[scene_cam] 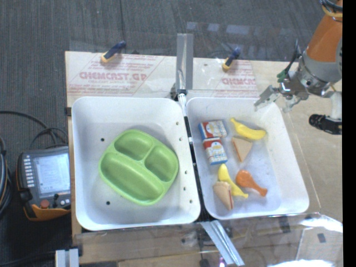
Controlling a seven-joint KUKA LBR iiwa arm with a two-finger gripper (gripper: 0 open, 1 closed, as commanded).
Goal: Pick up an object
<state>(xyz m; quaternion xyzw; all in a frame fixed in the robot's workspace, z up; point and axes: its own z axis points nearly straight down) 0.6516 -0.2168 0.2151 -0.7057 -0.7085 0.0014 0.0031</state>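
**Inspector:** Camera view. Where did the arm stand?

**Assistant:** The two-finger gripper [279, 95] hung over the far right corner of the right-hand shallow white bin [297, 171], its fingers spread apart with nothing between them.

**Inspector:** And the candidates for picking?

**Assistant:** All lay in that bin: two small red-and-white cartons [214, 140] at the left, one behind the other; a yellow toy banana [248, 130] on the far side; a tan wedge-shaped toy sandwich [242, 148] just beside it; nearer, an orange toy drumstick [250, 183], a second yellow banana [230, 181] and a beige toy ice-cream cone [223, 193] touching it.

**Inspector:** The left bin?

**Assistant:** It held a green three-compartment plastic plate [139, 166].

**Inspector:** Progress?

**Assistant:** In my judgement, none secured. Choosing, descending, closing and lifting all remained.
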